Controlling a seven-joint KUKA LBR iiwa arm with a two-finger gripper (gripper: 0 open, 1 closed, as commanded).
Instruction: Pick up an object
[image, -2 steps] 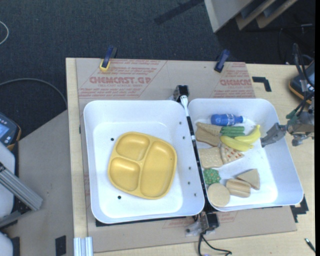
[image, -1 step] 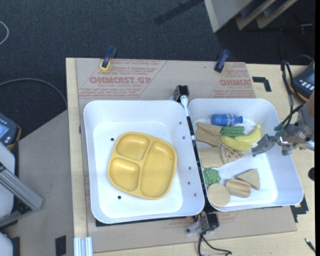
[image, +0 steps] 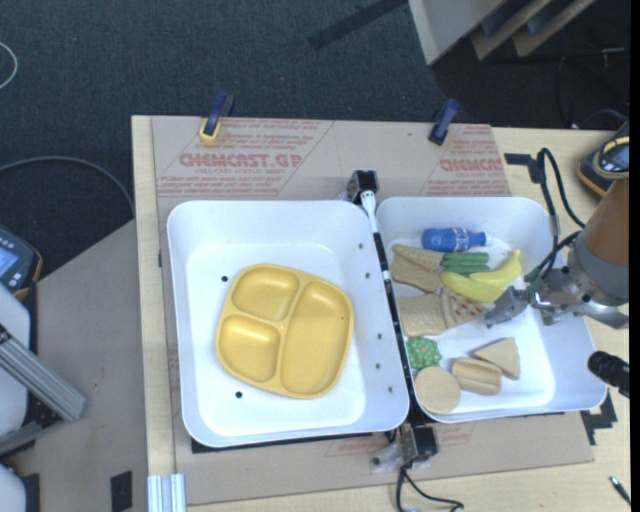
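Observation:
The right bin (image: 570, 385) holds several toy foods. A blue bottle (image: 452, 239) lies at the back, with a green piece (image: 465, 262) and a yellow banana (image: 485, 282) just in front of it. Tan bread slices (image: 415, 268) lie at the left. Near the front are a green round piece (image: 423, 352), a tan disc (image: 437, 390), a tan wedge (image: 500, 352) and a tan block (image: 476, 376). My gripper (image: 508, 306) hangs low over this bin, just under the banana's right end and above the wedge. Nothing shows in its grasp.
The left bin (image: 190, 300) holds a yellow divided plate (image: 285, 328). A black divider (image: 385, 300) with clips runs between the bins. Cables (image: 555, 195) hang at the right near the arm (image: 605, 250). Blue clamps (image: 445, 120) hold the cardboard at the back.

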